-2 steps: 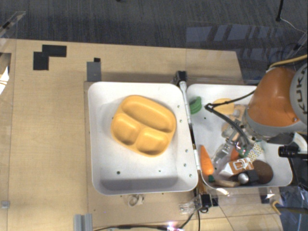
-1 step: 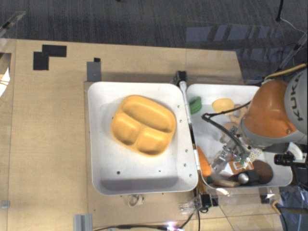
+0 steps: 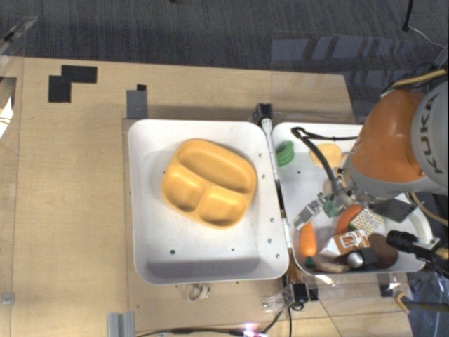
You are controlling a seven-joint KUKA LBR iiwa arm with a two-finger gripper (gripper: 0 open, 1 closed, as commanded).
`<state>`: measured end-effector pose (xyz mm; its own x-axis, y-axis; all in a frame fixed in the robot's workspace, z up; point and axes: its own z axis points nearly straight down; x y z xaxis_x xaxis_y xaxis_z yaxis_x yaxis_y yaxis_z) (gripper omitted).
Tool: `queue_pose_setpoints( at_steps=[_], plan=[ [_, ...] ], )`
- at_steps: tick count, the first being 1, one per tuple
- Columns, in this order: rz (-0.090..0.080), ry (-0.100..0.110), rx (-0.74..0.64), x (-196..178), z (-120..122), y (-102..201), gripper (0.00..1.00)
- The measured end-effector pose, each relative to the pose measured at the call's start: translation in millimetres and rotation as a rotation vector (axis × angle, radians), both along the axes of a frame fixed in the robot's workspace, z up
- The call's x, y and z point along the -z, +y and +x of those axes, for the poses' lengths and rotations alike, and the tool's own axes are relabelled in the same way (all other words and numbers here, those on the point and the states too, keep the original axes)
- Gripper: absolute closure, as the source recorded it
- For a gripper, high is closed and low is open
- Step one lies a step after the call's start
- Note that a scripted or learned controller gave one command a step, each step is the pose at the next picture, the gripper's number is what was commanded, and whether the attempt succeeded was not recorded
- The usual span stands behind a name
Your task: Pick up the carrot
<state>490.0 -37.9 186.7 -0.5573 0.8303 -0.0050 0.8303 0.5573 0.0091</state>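
Two bins: white, side by side on the desk (image 3: 70,209).
Carrot (image 3: 307,239): near left corner of right bin (image 3: 302,188), lying free among clutter.
Gripper (image 3: 330,203): just above and right of carrot; open or closed, cannot tell.
Left bin (image 3: 151,251): holds yellow divided tray (image 3: 208,181).
Green item (image 3: 284,154): far left of right bin.
Progress: carrot not lifted; grasp and raise remain.
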Motion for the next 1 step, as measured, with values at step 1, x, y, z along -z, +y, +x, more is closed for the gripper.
queue_pose_setpoints(
  at_steps=[1],
  plan=[
    [0.0, 0.002, 0.116, 1.2, -0.4, 20.3, 0.0]
  ],
)
